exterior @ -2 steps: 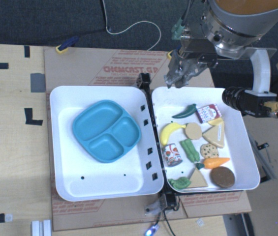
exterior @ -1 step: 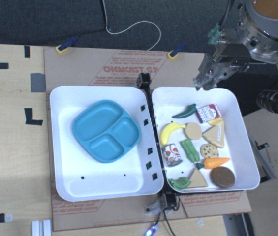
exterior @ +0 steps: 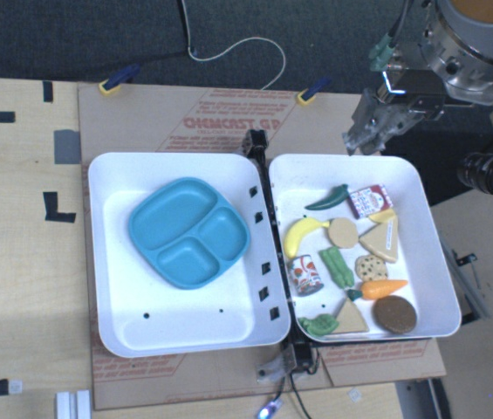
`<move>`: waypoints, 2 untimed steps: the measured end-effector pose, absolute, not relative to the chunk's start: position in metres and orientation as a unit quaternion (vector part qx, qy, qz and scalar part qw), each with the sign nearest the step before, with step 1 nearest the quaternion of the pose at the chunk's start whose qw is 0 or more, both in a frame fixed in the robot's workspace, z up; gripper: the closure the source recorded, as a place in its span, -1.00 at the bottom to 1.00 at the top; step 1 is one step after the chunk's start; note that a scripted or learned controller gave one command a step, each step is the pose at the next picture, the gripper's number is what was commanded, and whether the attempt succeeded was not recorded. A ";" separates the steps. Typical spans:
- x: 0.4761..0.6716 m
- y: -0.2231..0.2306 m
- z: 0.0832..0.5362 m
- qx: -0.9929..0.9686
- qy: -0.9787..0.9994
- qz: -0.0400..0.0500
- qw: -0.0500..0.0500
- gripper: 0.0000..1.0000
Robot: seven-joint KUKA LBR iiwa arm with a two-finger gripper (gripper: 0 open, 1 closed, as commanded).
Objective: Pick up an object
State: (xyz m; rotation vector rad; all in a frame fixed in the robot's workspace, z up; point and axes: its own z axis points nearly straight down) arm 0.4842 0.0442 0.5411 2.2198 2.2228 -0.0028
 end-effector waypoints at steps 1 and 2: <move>0.483 -0.029 0.516 0.709 0.705 -0.002 0.000 1.00; 0.483 0.090 0.535 0.702 0.712 0.001 0.000 1.00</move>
